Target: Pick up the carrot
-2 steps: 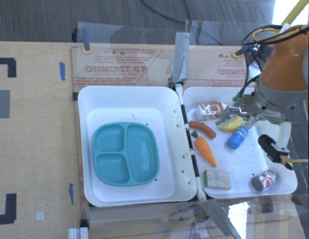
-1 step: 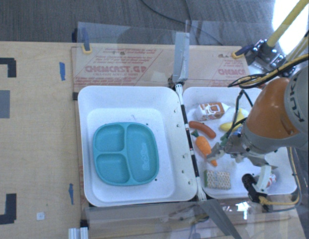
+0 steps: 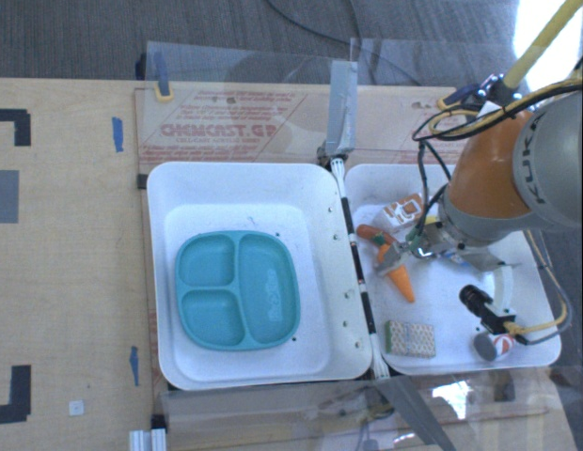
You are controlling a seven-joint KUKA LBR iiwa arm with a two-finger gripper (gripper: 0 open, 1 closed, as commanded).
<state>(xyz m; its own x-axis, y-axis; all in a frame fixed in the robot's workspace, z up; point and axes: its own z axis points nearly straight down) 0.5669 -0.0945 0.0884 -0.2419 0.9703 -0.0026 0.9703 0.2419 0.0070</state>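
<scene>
— Two shallow white bins sit side by side: your left bin (image 3: pixel 169 205) carries a teal three-compartment plastic plate (image 3: pixel 237 289), and your right bin (image 3: pixel 545 346) has the clutter. Where's the target?

— The small orange tapered carrot (image 3: pixel 402 283) lies near the right bin's left wall, just beside the two-finger gripper (image 3: pixel 401 249), above a speckled rectangular sponge (image 3: pixel 410 339).

— Is it held?

— You can't tell; the tips are too small to read. An orange-and-white carton (image 3: pixel 401 213) crowds them, so you could pinch the wrong item or nudge the carrot aside.
</scene>
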